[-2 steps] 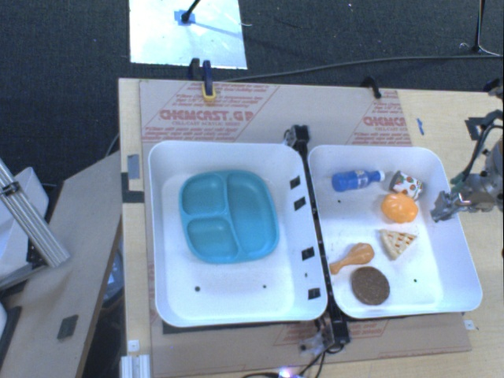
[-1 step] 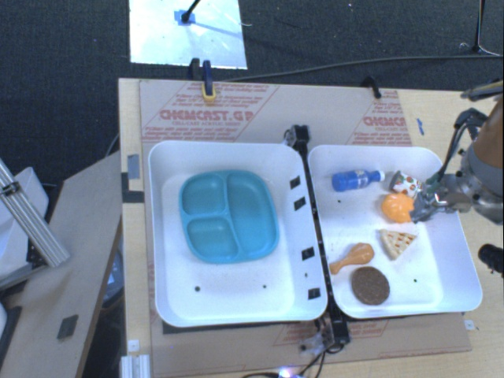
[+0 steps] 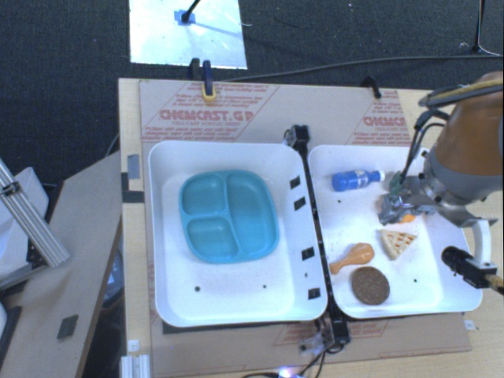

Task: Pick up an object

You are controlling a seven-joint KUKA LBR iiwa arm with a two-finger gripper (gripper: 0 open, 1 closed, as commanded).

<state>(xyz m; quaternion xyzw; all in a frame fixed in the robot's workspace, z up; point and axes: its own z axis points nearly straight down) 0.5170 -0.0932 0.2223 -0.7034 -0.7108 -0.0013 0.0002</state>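
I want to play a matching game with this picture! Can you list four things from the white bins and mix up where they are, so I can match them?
Things:
1. turquoise plastic divided plate
2. small blue plastic bottle
3. round brown cookie
4. tan toy wedge shaped like a pizza slice

Places:
A. nearest the front edge of the right bin
B. alone in the left bin
C. just below the arm's jaws
D. lying on its side near the back of the right bin

Pairs: 1-B, 2-D, 3-A, 4-C
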